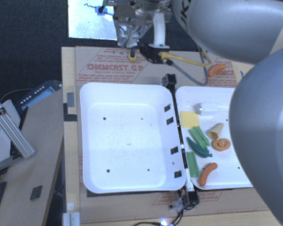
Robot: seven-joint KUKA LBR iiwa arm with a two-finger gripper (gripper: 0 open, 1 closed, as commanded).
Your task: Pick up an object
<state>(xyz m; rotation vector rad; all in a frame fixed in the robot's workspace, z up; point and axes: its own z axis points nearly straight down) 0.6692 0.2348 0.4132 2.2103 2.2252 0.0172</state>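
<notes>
While my two-finger gripper (128,40) hangs above the far edge of the bench, beyond both shallow white bins, I cannot tell its state. In the right white bin (212,182) lie a curved orange sausage-shaped toy (207,173), a yellow square slab (189,120) and green pod-like pieces (197,142).

Printed brown board (113,67) under both bins, perhaps cardboard.

Both white bins (127,98) look like smooth, slightly glossy plastic; the brown sheet (113,65) beneath, at 12 o'clock, looks matt cardboard; the grey arm (236,18) gleams smoothly.
</notes>
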